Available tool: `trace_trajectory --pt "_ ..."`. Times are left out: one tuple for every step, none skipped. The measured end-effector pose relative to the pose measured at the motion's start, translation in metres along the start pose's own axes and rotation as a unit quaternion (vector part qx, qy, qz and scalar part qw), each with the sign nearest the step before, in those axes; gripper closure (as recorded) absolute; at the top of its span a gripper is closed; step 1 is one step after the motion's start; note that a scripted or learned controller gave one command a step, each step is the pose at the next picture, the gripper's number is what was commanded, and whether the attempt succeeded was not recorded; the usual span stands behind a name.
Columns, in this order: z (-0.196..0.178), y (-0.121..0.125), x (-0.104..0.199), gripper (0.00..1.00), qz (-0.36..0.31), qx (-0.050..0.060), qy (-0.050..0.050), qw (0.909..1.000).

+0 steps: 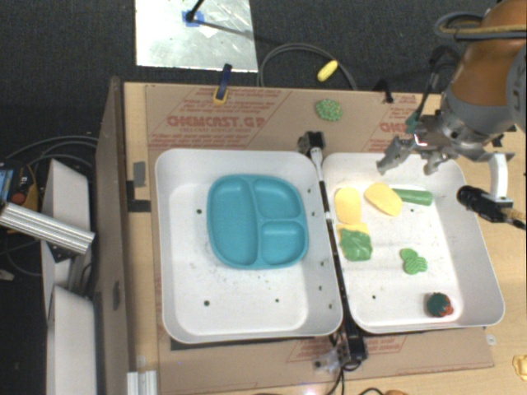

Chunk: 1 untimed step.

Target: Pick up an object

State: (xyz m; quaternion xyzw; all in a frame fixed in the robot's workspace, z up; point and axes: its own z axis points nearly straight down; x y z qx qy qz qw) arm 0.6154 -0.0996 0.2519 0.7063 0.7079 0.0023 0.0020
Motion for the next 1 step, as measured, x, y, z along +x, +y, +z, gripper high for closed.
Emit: trace_trajectory --pt "0.1411 -0.0568 -0.0421 0.00 0.003 0.009 0.000 1.0000"
